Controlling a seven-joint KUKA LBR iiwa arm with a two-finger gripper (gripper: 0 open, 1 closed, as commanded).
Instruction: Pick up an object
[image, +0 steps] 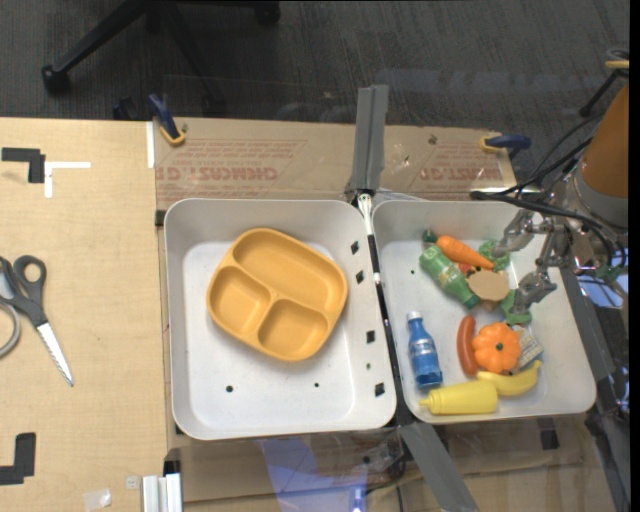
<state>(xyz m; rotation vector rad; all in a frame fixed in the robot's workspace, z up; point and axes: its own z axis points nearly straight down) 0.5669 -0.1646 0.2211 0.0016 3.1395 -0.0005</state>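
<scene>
Since nothing is pinched yet, the pick-up can't be called started: the gripper (528, 262) is seen spread wide just above the pumpkin (496, 347), with the carrot (464, 251) farther up and the blue bottle (424, 351) left of it.

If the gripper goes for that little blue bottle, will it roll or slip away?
The blue bottle lies on its side on the right bin's bare floor, so a nudge across its round body would probably roll it. It looks smooth, so it might slip between the fingers. It is small, so likely light, and lies a little apart from the sausage.
</scene>
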